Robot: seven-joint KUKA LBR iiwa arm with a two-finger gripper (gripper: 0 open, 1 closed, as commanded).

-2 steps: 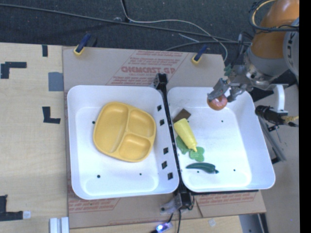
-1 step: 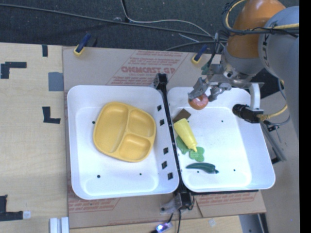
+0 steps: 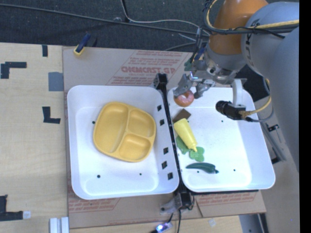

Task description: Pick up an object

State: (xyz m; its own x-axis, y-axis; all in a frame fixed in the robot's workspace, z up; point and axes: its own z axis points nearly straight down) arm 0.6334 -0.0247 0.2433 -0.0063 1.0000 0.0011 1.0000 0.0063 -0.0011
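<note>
Camera view is showing the gripper (image 3: 190, 89) hanging over the right bin (image 3: 243, 174), its fingers closing on a small pinkish-orange round object (image 3: 184, 99). Below it are lying a yellow bottle (image 3: 185, 133) and green pieces (image 3: 194, 154).

A small round pinkish-orange object (image 3: 184, 99) sits between the gripper's (image 3: 190, 90) fingers above the right bin's (image 3: 243, 144) far left corner, near a brown block (image 3: 182, 115).
</note>
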